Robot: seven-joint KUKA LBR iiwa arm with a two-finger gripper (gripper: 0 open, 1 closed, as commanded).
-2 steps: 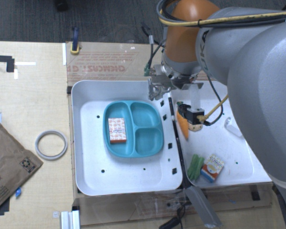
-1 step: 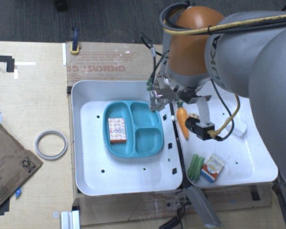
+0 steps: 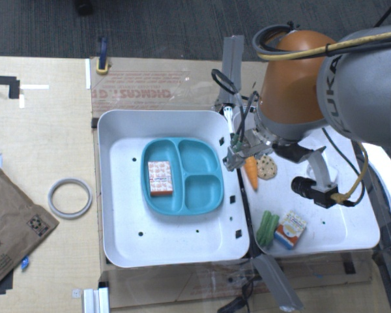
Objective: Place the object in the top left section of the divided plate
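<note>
A teal divided plate (image 3: 182,175) lies in the left white bin (image 3: 117,233). Its long left section holds a small pink-and-white box (image 3: 160,177); the two smaller sections on the right hold nothing. My gripper (image 3: 236,156) hangs over the wall between the two bins, just right of the plate. An orange carrot (image 3: 251,173) sits directly below and right of it, its top end touching or tucked under the gripper. A cookie (image 3: 268,168) lies beside the carrot.
The right bin (image 3: 352,233) also holds a green vegetable (image 3: 268,227) and a small colourful carton (image 3: 290,229). A black cable-mounted part (image 3: 313,191) hangs off the arm. A tape ring (image 3: 70,196) and a cardboard box (image 3: 6,230) lie on the bench at left.
</note>
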